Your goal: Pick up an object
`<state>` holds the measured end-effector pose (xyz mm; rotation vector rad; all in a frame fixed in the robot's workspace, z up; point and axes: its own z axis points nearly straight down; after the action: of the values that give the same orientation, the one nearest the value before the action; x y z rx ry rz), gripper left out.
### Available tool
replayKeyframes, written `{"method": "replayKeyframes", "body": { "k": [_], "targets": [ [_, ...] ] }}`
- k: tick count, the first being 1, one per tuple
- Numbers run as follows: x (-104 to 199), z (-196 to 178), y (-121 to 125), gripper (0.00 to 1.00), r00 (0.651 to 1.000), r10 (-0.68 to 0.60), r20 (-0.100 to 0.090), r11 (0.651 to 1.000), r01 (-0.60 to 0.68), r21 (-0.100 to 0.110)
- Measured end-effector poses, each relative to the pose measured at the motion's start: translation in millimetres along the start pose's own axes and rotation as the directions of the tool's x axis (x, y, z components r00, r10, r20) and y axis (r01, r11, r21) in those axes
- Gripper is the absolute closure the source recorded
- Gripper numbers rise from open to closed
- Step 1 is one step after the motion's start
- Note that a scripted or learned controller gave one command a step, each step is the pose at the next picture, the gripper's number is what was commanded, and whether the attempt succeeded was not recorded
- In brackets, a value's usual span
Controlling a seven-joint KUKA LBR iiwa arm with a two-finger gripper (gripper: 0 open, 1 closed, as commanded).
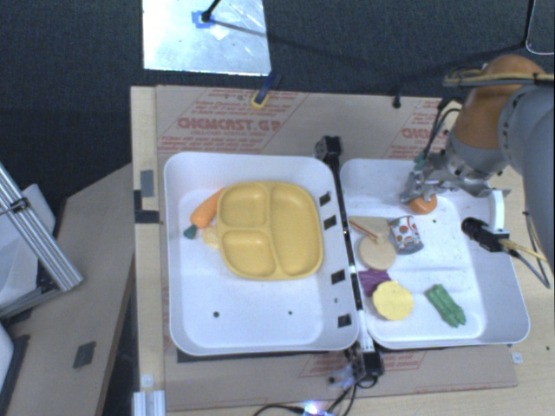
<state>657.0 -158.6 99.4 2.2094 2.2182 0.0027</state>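
One small orange thing (424, 204) sits right under my jaws (419, 191), at the back of the right bin (503, 306). The jaws are low, down on top of it, but I cannot tell if they are apart or pinched on it, because the arm hides that spot. So I would say the pick is only part way: I have reached a thing, but it looks like it is resting on the bin floor, not lifted. Lifting it is the part that is left. Just beside it is a little can (404, 234), then a tan round piece (377, 254), a purple piece (373, 279), a yellow round piece (393, 301) and a green veggie (445, 305) near the front. Over in the left bin (186, 319) lie a yellow tray (264, 230) and a toy carrot (204, 209) touching its edge. Both bins sit on the counter (104, 232).
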Motion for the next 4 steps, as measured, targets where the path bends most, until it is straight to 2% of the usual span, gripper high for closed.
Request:
{"method": "replayKeyframes", "body": {
  "k": [2,3,4],
  "targets": [
    [-5.0,-125.0,-0.1,1.00,1.000,0.000,-0.005,1.000,0.000,0.002],
    [-4.8,-125.7,0.9,1.00,1.000,0.000,-0.006,1.000,0.000,0.005],
    [32.6,-134.3,-36.8,1.00,1.000,-0.002,-0.007,1.000,0.003,0.009]
  ]
}}
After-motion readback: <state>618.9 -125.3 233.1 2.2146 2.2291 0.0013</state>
